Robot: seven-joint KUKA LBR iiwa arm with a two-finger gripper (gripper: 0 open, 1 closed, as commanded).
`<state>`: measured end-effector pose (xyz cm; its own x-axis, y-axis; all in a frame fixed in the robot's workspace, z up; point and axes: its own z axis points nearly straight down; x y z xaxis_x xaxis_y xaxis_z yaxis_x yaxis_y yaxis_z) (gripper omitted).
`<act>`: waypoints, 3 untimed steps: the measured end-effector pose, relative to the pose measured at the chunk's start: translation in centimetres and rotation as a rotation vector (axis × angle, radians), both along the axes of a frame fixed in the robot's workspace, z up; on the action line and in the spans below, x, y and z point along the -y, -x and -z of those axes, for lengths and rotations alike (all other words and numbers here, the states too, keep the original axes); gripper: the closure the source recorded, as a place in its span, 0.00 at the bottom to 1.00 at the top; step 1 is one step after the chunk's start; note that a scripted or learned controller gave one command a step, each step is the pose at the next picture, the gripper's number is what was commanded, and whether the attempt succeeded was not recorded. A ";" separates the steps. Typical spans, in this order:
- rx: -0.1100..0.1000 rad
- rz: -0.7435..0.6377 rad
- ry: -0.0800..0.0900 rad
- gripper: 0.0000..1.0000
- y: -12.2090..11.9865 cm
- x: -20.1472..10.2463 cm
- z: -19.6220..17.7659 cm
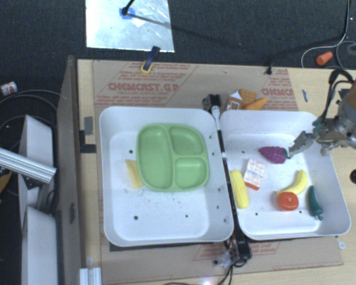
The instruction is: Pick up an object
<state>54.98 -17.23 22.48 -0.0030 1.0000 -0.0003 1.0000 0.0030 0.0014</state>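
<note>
The gripper [298, 144] hangs low over the right bin [338, 218], beside the purple grape bunch [273, 154] near that bin's far right corner; whether it is open or closed I cannot tell, and nothing visibly sits in it. A descent slightly off could nudge the grapes aside or clip the bin's right wall. The banana [294, 183], tomato [288, 200] and green pepper [314, 202] crowd the near right; the bin's far middle lies open.

Around the two bins
A brown printed board [166, 82] lies under the bins on the counter [71, 159]; a foil sheet [130, 16] rests on dark carpet [35, 28] beyond, black cables [12, 117] coiled at left
</note>
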 end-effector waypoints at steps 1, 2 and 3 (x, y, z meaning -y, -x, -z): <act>-0.013 0.002 -0.003 0.00 -0.8 0.8 13.9; 0.005 -0.008 -0.003 0.00 -8.0 -5.1 14.0; 0.006 -0.003 0.000 1.00 -7.9 -4.6 12.8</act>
